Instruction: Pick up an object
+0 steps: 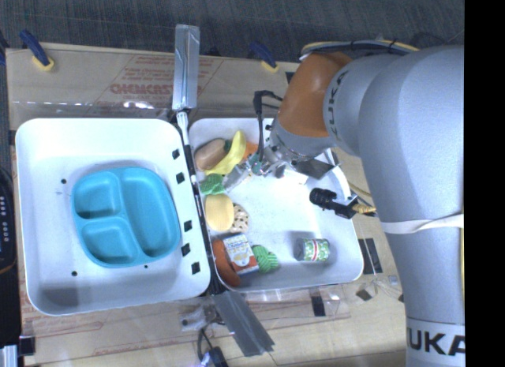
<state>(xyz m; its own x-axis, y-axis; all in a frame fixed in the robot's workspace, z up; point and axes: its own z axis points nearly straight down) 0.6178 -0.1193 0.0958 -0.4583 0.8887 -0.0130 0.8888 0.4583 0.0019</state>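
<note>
Two white bins sit side by side on the bench. A blue tray point(125, 217) lies in the left bin point(39, 160). Over the right bin point(347, 267), the gripper point(263, 164) hangs just beside a banana point(234, 152); whether it is open I cannot tell. A can point(314, 249) lies apart.

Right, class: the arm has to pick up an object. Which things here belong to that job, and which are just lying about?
Part of the job:
gripper
banana
bread roll
yellow ball
can
carton
right bin

Just lying about:
left bin
blue divided tray
blue clamps
</note>
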